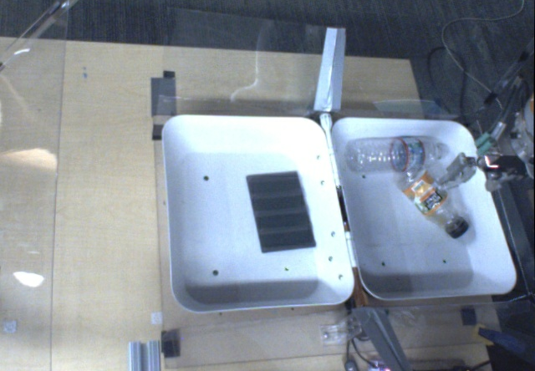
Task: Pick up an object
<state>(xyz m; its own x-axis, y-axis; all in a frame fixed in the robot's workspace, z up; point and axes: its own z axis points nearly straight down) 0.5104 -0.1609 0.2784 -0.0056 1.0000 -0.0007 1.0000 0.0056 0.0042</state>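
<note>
The gripper [462, 167] hangs over the right bin [493, 277], near its upper right corner, coming in from the right edge of the view. Whether it is released or clenched cannot be told from here (it shows as a small grey shape, too blurred to read). Just below and left of it lies a small bottle [435, 205] with an orange and yellow label and a dark cap, tilted so that the cap points toward the bin's lower right; its upper end sits right beside the gripper, though contact cannot be made out. A clear plastic bottle [391, 154] lies on its side along the top of the same bin, to the left of the gripper and close to the small bottle.

The left bin [192, 277] holds 1 thing: a dark ribbed rectangular block [281, 210], lying flat near the middle, slightly skewed.
</note>
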